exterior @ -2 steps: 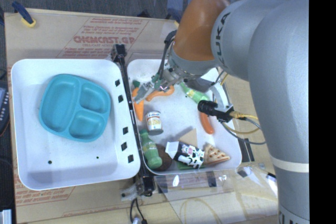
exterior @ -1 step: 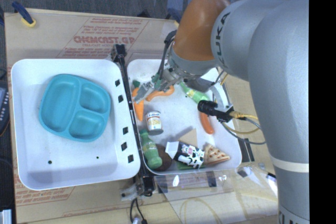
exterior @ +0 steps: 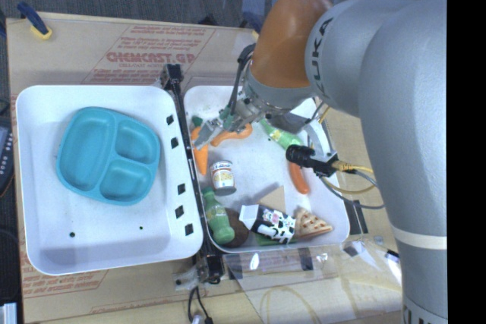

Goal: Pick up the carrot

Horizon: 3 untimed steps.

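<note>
Pincer (exterior: 230, 117) low over the upper middle of the right bin (exterior: 334, 197), hanging from the grey arm (exterior: 380, 64) and its orange band (exterior: 288, 34) that fill the upper right of the frame. Impossible to tell whether spread or pressed together: tip blurred and partly hidden under the wrist. Nothing seen held in it. Just below the tip, a curved orange piece (exterior: 238, 134), too indistinct to name. Carrot (exterior: 201, 158) a little lower and to the left, lying along the left wall of the right bin, narrow end pointing toward the bottom of the frame, apart from the pincer. Right of the carrot, a small jar (exterior: 222, 175) standing upright. Further down along the same wall, a green bottle (exterior: 216, 221). Near the bottom edge of the bin, a cow-patterned box (exterior: 274, 224) and beside it a pizza slice (exterior: 312, 224). Toward the right of the bin, an orange sausage-like piece (exterior: 300, 177) and, above it, a pale green item (exterior: 282, 137). In the left bin (exterior: 45, 239), a blue divided plate (exterior: 108, 155), tilted slightly. At the upper left of the frame, a yellow clamp (exterior: 35, 23) on the edge of the cardboard sheet (exterior: 137, 53).
</note>
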Motion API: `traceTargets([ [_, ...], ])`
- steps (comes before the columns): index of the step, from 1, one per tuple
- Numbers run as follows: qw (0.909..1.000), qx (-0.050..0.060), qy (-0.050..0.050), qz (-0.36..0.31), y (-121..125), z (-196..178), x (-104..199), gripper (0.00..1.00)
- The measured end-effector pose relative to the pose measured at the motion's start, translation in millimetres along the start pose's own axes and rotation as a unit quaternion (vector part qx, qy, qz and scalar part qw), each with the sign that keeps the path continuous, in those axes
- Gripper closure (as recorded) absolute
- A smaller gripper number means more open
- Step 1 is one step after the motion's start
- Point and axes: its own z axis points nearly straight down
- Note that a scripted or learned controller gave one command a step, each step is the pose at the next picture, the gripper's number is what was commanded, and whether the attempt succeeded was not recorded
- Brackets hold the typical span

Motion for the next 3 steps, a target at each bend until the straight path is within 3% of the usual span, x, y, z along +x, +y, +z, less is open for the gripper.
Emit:
traceTargets([
  [1,1.0000,0.000,0.000,0.000,0.0,0.0,0.0,0.00],
  [2,0.9990,-0.010,-0.005,-0.043,-8.5,90.4,-72.7,0.00],
  [3,0.9998,-0.002,-0.005,0.021,31.7,91.9,-93.1,0.00],
])
